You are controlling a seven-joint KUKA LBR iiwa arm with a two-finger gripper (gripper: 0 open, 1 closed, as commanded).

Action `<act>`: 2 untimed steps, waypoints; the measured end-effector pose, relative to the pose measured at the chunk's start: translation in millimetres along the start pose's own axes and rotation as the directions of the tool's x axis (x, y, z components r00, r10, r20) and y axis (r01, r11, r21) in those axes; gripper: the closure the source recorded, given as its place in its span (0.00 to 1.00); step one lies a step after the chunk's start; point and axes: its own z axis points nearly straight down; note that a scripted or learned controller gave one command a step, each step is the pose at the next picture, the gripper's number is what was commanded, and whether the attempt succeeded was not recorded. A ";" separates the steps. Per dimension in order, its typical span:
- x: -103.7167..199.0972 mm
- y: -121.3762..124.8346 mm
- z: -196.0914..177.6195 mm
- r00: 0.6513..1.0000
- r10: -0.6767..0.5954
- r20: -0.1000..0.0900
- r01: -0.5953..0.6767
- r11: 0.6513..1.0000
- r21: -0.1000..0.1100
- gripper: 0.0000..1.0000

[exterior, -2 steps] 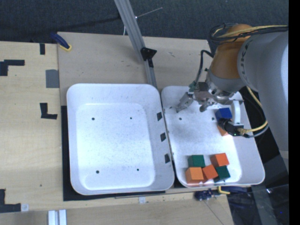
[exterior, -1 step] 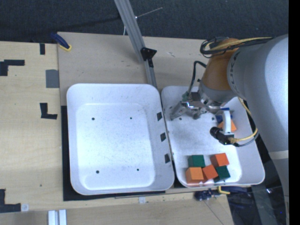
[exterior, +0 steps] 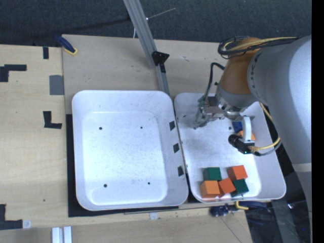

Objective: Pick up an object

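Grey arm's two-finger claw [exterior: 202, 116] hangs low over upper part of the right shallow white bin [exterior: 268, 184], nothing visible betw its tips; can't tell how far open. Small orange and green cubes [exterior: 224, 181] sit clustered at bin's near end, well apart from claw, so no pick done yet.

Orange and green blocks [exterior: 225, 181], white bins [exterior: 86, 105]

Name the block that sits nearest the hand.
The green block at the cluster's upper left. It lies closest to the hand; the orange blocks and the other green block sit farther toward the right bin's bottom edge.
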 end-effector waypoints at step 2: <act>2.1 0.4 -125.5 1.000 0.002 0.001 -0.002 1.000 -0.009 1.00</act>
